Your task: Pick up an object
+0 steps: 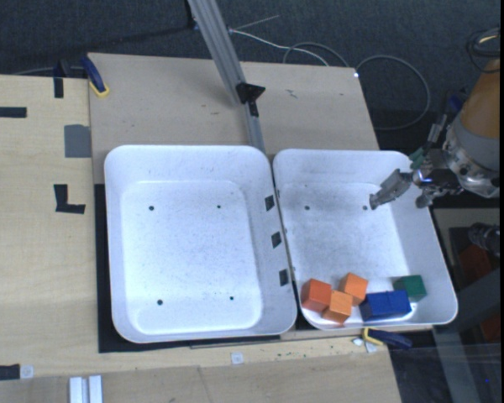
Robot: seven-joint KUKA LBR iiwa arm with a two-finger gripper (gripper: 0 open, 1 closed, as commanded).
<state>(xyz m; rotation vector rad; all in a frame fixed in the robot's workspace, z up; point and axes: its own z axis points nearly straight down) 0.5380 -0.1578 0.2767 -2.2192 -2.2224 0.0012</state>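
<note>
Right white bin [420, 225] holds orange blocks [334, 296], a blue block [385, 306] and a green block [412, 286]; fingers' [396, 189] state unclear.

The pale wooden counter [176, 99] bears two shallow white plastic bins side by side: the left bin [118, 166] and the right bin [336, 159], their rims touching at the middle.

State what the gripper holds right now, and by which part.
Nothing is held. The two-finger gripper sits over the right white bin, apart from the orange, blue and green blocks at its near edge.
</note>
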